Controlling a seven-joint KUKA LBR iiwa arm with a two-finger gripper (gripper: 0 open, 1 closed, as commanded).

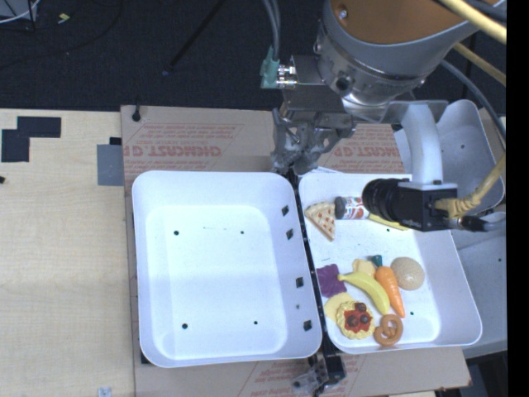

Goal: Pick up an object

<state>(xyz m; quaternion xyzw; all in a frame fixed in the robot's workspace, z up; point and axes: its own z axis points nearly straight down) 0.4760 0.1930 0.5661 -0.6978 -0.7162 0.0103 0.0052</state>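
Note:
My gripper (296, 157) hangs over the back rims where the two bins meet, above and behind the toys, and no toy shows in it. The right bin (463, 304) holds a pizza slice (321, 219), a small red-labelled bottle (351, 208), a purple piece (331, 279), a banana (364, 284), a carrot (391, 290), a beige egg-like ball (407, 273), a berry tart (354, 319) and a pretzel (387, 330). The pizza slice lies nearest the gripper, just in front and to its right.
The left bin (157, 255) sits beside the right one, sharing a dividing rim (302, 255). A black cylindrical device (401, 202) on a white mount juts over the right bin's back. Cardboard (198, 143) lies beneath the bins.

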